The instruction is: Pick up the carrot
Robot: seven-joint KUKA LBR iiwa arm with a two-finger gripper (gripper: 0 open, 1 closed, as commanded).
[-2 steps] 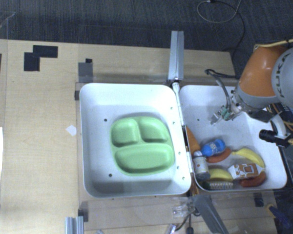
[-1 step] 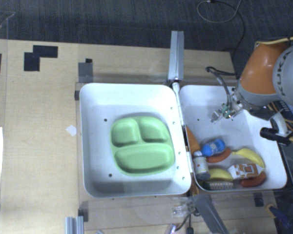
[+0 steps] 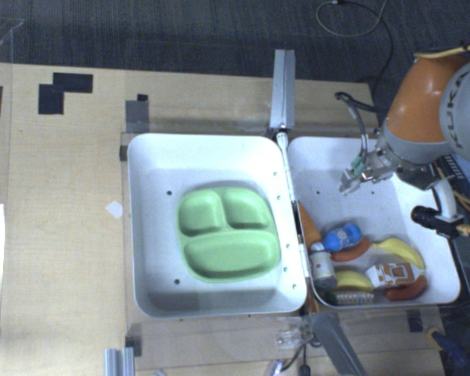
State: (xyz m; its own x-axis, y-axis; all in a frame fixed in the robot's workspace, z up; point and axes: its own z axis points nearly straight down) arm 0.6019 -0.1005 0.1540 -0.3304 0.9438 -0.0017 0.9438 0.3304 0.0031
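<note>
My gripper (image 3: 362, 171) hangs over the upper part of the right bin (image 3: 329, 157), whether parted or closed I cannot tell. The carrot (image 3: 307, 224) lies against that bin's left wall, just above the blue bottle (image 3: 341, 236).

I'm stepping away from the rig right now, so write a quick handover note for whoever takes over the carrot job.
Claw: hanging above the upper part of the right bin, holding nothing; can't tell if it's open or shut.
Carrot: lying against the right bin's left wall, beside the small bottle, mostly tucked along the divider.
Other items piled in that bin's lower end. Green tray sits in the left bin.
Done: nothing yet; carrot not lifted.
Left: move down-left to the carrot, grip, lift.
</note>
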